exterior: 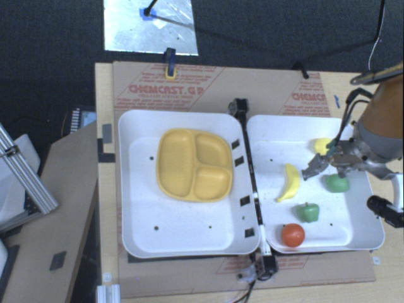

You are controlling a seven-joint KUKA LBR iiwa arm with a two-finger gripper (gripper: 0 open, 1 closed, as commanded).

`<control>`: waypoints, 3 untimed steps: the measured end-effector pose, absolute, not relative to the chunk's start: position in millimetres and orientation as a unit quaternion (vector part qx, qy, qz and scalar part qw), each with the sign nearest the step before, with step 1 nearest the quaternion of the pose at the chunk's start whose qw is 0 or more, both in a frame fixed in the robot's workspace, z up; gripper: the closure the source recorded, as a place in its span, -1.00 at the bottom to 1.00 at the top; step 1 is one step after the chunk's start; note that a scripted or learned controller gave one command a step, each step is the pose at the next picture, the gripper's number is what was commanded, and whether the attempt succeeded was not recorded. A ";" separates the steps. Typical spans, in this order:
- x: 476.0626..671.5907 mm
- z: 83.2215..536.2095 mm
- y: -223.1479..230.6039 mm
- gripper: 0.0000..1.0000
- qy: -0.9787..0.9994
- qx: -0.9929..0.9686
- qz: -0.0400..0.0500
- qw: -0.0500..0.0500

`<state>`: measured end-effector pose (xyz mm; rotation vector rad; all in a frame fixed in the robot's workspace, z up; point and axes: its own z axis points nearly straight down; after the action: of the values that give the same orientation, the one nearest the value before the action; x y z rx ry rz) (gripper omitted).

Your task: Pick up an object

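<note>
In the right bin [363, 235] lie a yellow banana [290, 182], a green pepper-like fruit [308, 212] with a dark stem and a red tomato [293, 235]. Near the bin's right side sit a round green fruit [338, 183] and a yellow lemon-like fruit [322, 146]. My gripper [327, 168] hangs low over the right bin, between the yellow fruit and the round green fruit, just right of the banana. It partly covers both fruits. I see nothing clearly held.
The left bin [139, 226] holds a yellow divided plate [193, 165]. A black divider strip [247, 169] with clips runs between the bins. The bins rest on a cardboard sheet [189, 87]. The grey and orange arm [385, 118] overhangs the right bin's right edge.
</note>
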<state>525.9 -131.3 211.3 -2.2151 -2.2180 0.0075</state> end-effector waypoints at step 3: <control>518.7 107.5 -141.6 -1.00 -0.707 -0.707 0.001 0.002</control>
<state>518.7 -141.6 107.5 -2.2187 -2.2193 0.0031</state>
